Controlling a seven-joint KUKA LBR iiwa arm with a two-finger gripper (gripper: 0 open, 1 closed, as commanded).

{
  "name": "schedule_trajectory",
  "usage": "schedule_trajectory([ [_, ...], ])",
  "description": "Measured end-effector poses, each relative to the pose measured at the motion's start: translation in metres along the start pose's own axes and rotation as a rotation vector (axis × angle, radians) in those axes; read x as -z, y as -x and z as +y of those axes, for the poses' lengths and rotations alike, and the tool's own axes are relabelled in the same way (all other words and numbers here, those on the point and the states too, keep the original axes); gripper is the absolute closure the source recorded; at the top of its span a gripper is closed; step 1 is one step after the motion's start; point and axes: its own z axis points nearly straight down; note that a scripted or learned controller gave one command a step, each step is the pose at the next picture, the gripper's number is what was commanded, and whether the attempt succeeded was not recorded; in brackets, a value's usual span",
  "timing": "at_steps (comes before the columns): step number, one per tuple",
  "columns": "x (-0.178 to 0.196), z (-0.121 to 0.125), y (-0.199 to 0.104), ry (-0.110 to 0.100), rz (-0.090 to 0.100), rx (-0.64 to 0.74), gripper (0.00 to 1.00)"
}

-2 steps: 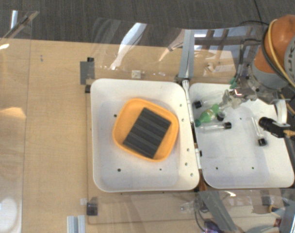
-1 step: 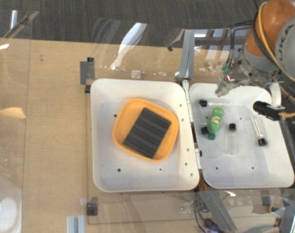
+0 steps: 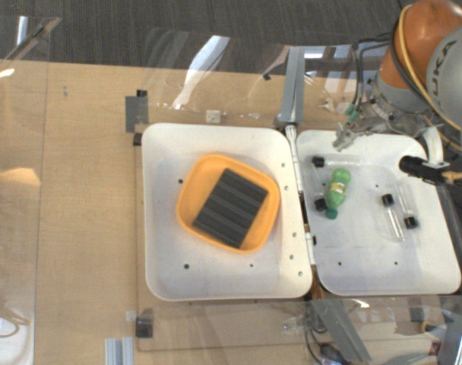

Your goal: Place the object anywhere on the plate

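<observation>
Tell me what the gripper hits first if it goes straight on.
Likely the bare floor of the right bin near its back edge, where the gripper hangs pointing down. The small black piece and green bottle lie close by; depth is unclear.

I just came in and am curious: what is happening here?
A grey robot arm reaches in from the right; its pincer is above the back edge of the right bin. A dark ribbed block already lies on the orange plate in the left bin. A green bottle lies in the right bin.
</observation>
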Motion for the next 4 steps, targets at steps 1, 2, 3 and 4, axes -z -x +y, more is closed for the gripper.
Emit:
schedule_trajectory([
  [1, -0.019, -0.005, 0.014, -0.001, 0.001, 0.07, 1.0],
  [2, 0.001, 0.002, -0.004, 0.001, 0.0, 0.17, 1.0],
  [3, -0.005, 0.003, -0.009, 0.002, 0.0, 0.252, 1.0],
  [4, -0.002, 0.008, -0.025, 0.0, 0.001, 0.345, 1.0],
])
